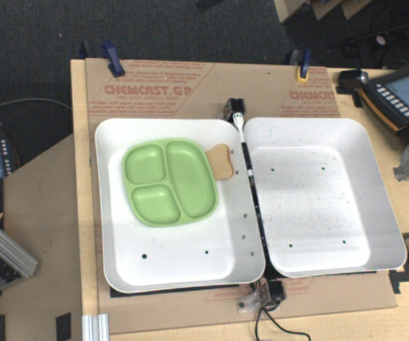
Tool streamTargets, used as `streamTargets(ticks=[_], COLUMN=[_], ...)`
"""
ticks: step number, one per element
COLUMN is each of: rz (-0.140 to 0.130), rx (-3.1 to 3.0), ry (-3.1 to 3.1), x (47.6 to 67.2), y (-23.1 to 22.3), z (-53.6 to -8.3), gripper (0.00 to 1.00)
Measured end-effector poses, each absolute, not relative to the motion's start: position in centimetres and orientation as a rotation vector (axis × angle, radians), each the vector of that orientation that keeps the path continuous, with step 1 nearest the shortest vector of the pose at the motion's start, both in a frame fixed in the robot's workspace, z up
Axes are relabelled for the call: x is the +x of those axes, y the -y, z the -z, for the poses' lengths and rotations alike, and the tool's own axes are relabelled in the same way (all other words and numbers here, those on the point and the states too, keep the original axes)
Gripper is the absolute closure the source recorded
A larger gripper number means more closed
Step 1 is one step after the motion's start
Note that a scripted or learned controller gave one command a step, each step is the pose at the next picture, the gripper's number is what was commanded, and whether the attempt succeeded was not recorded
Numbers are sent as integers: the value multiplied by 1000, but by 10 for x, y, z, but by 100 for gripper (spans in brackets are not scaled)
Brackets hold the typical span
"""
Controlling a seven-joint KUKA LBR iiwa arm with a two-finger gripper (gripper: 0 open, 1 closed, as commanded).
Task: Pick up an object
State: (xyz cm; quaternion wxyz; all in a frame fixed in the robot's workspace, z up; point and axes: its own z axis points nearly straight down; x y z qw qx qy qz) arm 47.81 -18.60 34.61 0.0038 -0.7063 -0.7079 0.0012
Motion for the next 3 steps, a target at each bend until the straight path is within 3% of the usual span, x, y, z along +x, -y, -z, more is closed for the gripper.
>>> streamTargets(ticks=[1, 2, 3], rz=[14, -7, 1], rx=[-2235, -2214, -2229], ry=[2238, 2215, 2224], x=[492, 478, 503], y=[195, 170, 210], z=[-503, -391, -412], gripper=[100, 100, 100])
